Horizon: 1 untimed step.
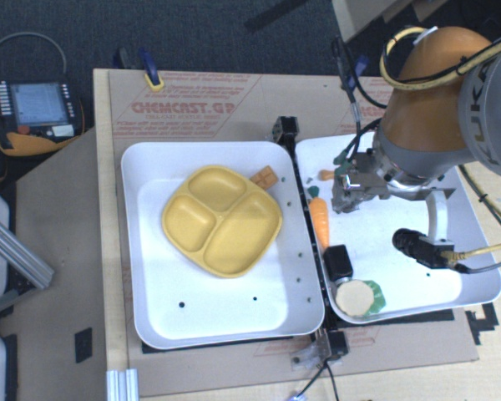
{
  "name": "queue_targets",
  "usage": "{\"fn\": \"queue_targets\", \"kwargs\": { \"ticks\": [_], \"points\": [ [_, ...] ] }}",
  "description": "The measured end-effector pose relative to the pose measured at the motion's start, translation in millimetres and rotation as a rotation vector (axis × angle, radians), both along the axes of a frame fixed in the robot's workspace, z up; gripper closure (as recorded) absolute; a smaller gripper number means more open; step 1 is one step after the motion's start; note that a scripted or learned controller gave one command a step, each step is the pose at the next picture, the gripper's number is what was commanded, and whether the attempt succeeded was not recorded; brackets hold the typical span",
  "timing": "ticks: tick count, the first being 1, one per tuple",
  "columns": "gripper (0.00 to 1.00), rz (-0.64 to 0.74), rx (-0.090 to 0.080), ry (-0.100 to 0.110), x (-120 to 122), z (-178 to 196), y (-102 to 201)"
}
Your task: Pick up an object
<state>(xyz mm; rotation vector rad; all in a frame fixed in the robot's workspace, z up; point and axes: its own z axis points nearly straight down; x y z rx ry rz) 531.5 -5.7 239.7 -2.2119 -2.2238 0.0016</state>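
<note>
Carrot (319,222) lies along the right bin's (468,286) left wall, just beside my gripper (348,192); whether it's parted, I cannot tell. The board (184,107) behind reads "CHEMCAST GP".

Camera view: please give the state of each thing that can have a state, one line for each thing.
yellow divided plate: upright in the left bin, compartments bare.
carrot: lying flat in the right bin, beside the divider.
black block: lying flat below the carrot.
round cookie: flat in the right bin's near corner.
gripper: above the right bin, holding nothing visible.
</note>
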Motion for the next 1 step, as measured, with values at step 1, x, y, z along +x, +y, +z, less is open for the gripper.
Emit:
{"fn": "queue_targets", "kwargs": {
  "ticks": [1],
  "points": [
    [1.0, 0.0, 0.0, 0.001, -15.1, -14.3, 49.2]
  ]
}}
